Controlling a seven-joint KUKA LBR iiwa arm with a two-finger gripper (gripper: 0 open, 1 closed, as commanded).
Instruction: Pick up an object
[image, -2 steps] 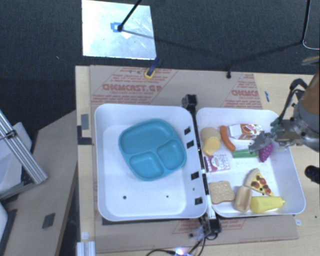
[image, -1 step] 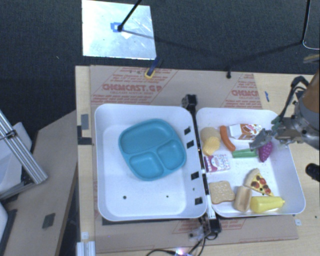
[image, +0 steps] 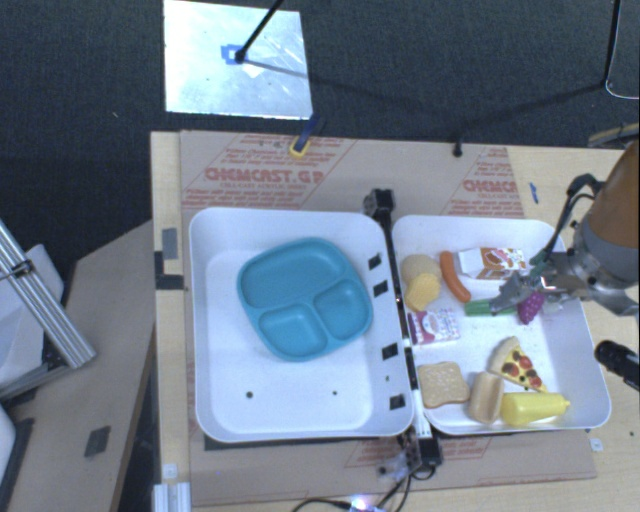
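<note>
Left bin (image: 220, 400): blue plate (image: 303, 297) occupies the centre; near edge and corners stay open. Right bin (image: 590, 400): toy foods crowd the left edge and near edge, leaving open floor along the far edge.

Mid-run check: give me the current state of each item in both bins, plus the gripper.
Blue plate: upright, alone in left bin.
Gripper: low over right bin, by purple item.
Sausage: lying flat.
Pizza slice: flat.
Toast: flat.
Yellow bottle: on its side.
</note>
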